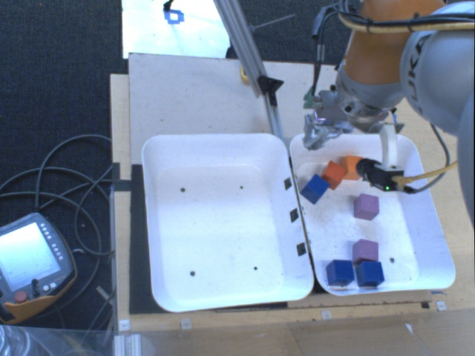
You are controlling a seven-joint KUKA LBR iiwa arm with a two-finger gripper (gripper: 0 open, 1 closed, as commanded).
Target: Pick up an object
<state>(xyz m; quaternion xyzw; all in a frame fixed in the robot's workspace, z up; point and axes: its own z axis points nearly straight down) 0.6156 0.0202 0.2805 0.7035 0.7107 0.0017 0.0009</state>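
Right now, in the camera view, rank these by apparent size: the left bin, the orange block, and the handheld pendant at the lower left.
1. left bin, by far the largest.
2. handheld pendant, partly cut off by the frame edge.
3. orange block, the smallest.

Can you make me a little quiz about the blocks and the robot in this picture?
1. True or false: all the blocks lie in the right bin.
2. How many purple blocks are there: A) one, B) two, C) four?
3. Fill in: the orange block touches a ___ block.

Key: 1 true. 2 B: one purple block mid-bin, another behind the two blue blocks at the front. 3 blue. The gripper hangs above the bin's far end.
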